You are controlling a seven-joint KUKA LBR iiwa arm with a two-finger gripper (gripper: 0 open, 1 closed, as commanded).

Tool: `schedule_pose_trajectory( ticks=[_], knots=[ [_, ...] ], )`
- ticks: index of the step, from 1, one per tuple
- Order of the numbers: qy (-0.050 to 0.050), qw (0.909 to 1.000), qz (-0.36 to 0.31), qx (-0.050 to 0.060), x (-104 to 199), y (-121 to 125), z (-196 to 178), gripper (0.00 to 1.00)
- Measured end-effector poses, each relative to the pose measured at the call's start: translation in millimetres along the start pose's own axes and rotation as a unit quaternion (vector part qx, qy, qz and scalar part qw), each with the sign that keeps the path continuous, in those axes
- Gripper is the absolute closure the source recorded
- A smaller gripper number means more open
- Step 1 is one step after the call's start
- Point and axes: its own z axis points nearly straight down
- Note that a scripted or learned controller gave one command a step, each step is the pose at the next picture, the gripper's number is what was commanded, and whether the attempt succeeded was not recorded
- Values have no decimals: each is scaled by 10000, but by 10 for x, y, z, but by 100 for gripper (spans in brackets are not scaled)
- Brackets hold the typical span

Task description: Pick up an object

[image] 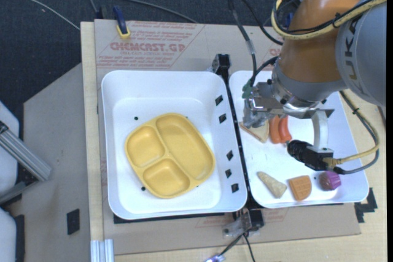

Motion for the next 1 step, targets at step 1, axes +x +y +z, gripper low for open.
schedule_pose_trajectory(
  ticks=[1],
  knots=[
    [-1, 10000, 6, 31, 521, -5, 199, 100]
  ],
)
